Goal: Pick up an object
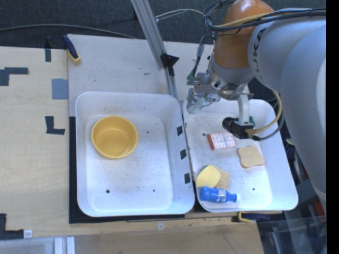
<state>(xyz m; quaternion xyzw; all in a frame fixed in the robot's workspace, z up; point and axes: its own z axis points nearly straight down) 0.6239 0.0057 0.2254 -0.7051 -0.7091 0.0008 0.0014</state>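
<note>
Pale wood counter [32, 142], two white bins side by side: the left bin [85, 194] carries a yellow bowl [114, 136], the right bin [280, 189] the rest. From my remote desk I watch the arm [296, 52] reach in from the right, its gripper [198, 103] hanging over the right bin's far left corner, near the wall shared by the bins. Whether the jaws stand wide or narrow I cannot tell; nothing shows between them.

No object is named, so I weigh the candidates in the right bin. A small red-and-white block [221, 141] lies mid-bin, nearest the gripper. It looks boxy, stiff and light, with flat sides; I judge it the easiest, taken across its short width. Just right of it lies a toast slice [250, 155], flat and thin, probably a rigid toy; it sits low against the floor, so the jaws would have to catch its edges, and it may slide. Near the front wall a yellow lump [208, 176] touches a tan piece [223, 179]; their crowding could spoil a clean closure. A blue bottle [217, 195] lies on its side against the front rim, round and likely slick; I would pinch it across the body, not along it, and expect it to roll.

The bowl is light but wide; only its rim offers a hold.
</note>
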